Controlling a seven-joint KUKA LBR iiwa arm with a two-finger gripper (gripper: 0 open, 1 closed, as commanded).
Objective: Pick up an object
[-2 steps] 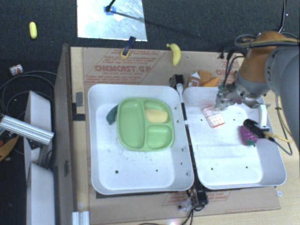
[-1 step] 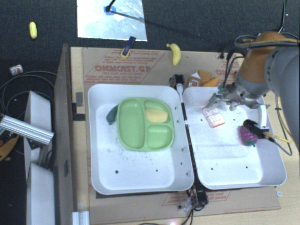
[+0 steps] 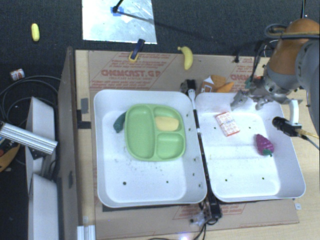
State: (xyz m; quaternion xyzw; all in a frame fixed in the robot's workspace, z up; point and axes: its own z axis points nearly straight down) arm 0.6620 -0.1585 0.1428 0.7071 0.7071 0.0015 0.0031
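Gripper (image 3: 248,100): over right bin's (image 3: 240,184) far rim, fingers spread, grasping nothing.
Nearest object: red-white packet (image 3: 227,123), flat, just below.
Risk: thin packet; fingers may skid over it.

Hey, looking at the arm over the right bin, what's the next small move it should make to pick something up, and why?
Probably lower toward the small red-and-white packet. The end effector sits over the right bin's upper edge with nothing between its fingers, and the packet lies just below and left of it with bare bin floor around it. The purple toy lies farther off, near the bin's right side.
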